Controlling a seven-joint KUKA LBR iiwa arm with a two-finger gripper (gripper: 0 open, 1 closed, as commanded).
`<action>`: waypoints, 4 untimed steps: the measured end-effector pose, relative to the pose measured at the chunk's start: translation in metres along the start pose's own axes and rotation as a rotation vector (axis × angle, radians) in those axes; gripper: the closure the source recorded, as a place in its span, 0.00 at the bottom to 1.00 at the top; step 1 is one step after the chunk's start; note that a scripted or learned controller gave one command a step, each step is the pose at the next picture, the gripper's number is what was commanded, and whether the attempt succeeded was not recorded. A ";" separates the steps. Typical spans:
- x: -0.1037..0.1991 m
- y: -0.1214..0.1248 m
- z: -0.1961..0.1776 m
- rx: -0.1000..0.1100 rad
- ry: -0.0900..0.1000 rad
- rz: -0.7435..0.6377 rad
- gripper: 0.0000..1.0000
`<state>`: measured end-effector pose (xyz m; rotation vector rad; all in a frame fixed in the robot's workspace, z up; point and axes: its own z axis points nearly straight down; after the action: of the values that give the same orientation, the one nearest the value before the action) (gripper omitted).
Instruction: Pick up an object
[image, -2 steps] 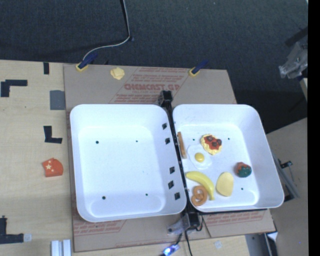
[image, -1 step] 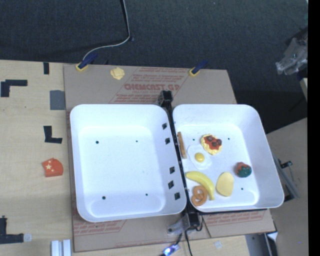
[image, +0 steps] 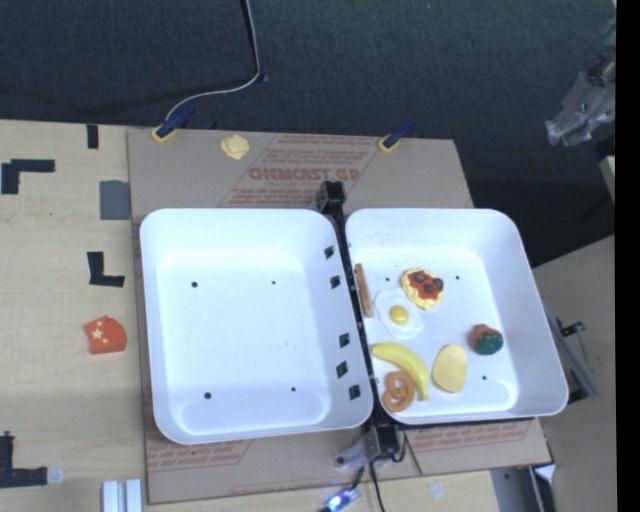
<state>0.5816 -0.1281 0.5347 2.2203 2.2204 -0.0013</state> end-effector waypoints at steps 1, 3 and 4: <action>0.014 0.021 0.000 -0.001 0.000 0.000 1.00; 0.000 -0.020 0.000 0.001 0.000 0.000 1.00; 0.003 -0.010 0.000 0.000 0.000 0.000 1.00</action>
<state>0.5718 -0.1254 0.5346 2.2202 2.2200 -0.0012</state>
